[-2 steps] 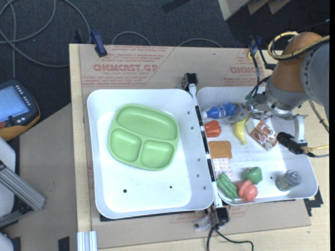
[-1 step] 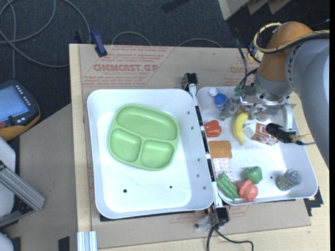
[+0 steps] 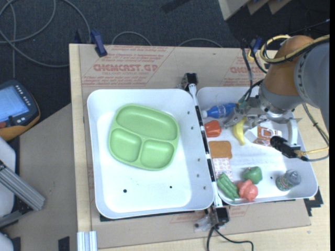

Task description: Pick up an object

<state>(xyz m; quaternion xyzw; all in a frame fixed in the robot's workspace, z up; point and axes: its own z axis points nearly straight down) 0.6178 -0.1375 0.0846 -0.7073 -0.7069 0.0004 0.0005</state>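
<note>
Approach step: my gripper is low in the right bin, over the cluster at its far end, nearest the yellow banana-shaped toy with the blue bottle just beyond. Nothing visibly between the fingers, and whether they're apart or closed I cannot tell. Next move, as I judge it: centre on the banana, then close and lift straight up. My wrist hides the tips and part of the bin's back wall. Left bin holds a green divided plate.
</note>
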